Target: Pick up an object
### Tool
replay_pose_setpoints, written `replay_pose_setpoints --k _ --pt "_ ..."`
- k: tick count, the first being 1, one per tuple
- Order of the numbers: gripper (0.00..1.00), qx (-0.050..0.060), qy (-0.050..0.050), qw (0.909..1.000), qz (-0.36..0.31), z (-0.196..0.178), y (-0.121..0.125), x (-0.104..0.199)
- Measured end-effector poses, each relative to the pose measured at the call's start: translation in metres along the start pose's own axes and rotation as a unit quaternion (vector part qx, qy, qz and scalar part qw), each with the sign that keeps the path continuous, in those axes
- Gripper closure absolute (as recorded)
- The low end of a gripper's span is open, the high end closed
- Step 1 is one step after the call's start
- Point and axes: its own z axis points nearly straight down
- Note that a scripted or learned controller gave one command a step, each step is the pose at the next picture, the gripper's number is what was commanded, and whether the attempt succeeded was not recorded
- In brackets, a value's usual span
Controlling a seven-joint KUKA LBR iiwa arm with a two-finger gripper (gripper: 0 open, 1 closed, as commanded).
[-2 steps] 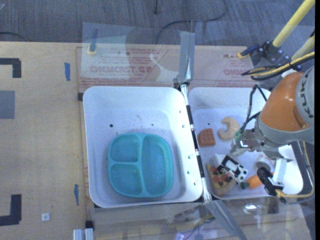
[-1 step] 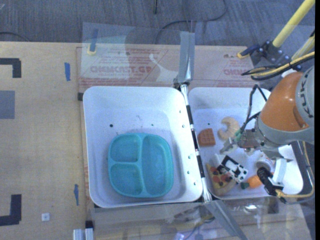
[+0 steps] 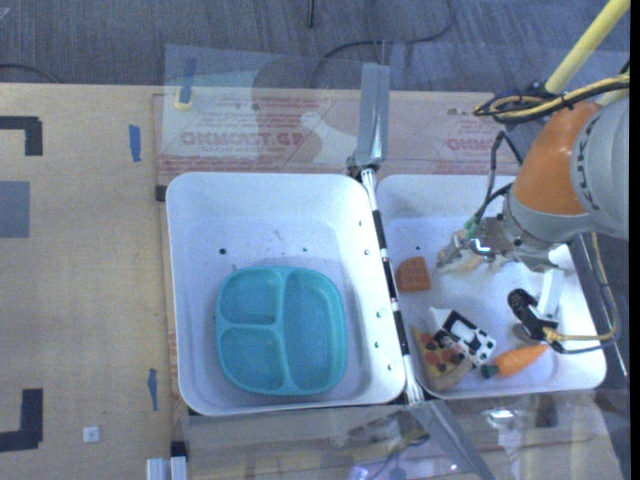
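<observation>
Hovering over the right bin, the tool, grip state unclear, sits just right of the brown block.

The right white bin's lower half is crowded by a brown block, black-and-white piece and orange carrot, while its upper-left corner lies open.

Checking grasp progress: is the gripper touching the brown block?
Apart. The camera view shows white bin floor between the gripper and the brown block.
</observation>
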Motion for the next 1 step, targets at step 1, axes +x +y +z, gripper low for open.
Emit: replay_pose_setpoints --k 1 --pt "0.00 0.002 0.000 1.0000 0.000 0.0017 0.0534 -0.0231"
